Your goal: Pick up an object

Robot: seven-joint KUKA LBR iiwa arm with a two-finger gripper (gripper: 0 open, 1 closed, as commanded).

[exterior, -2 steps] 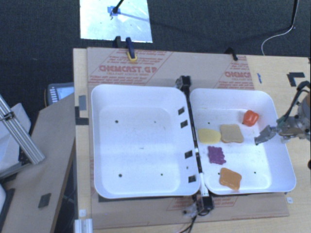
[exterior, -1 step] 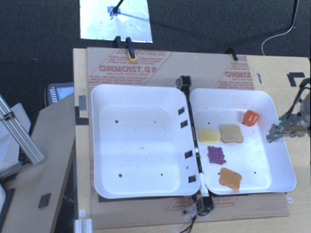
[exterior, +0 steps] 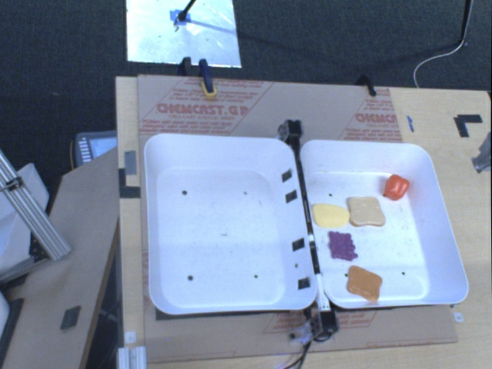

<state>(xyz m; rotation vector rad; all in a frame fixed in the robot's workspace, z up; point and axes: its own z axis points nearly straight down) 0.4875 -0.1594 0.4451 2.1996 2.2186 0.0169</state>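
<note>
While the right bin (exterior: 442,229) at the lower right of the frame carries all five pieces, the left bin (exterior: 165,237) beside it shows only bare white floor. Red piece (exterior: 396,187) sits nearest the far right wall; tan slice (exterior: 366,211) and yellow piece (exterior: 330,216) lie just beside each other mid-bin; purple cluster (exterior: 342,245) below them; orange-brown piece (exterior: 364,282) near the front wall. All look like small toy foods: likely light, stiff, somewhat slick. The flat ones offer thin edges; the rounder red piece seems the easier hold, across its middle. A grey sliver at the right edge may be the arm; state of the fingers cannot be told.
</note>
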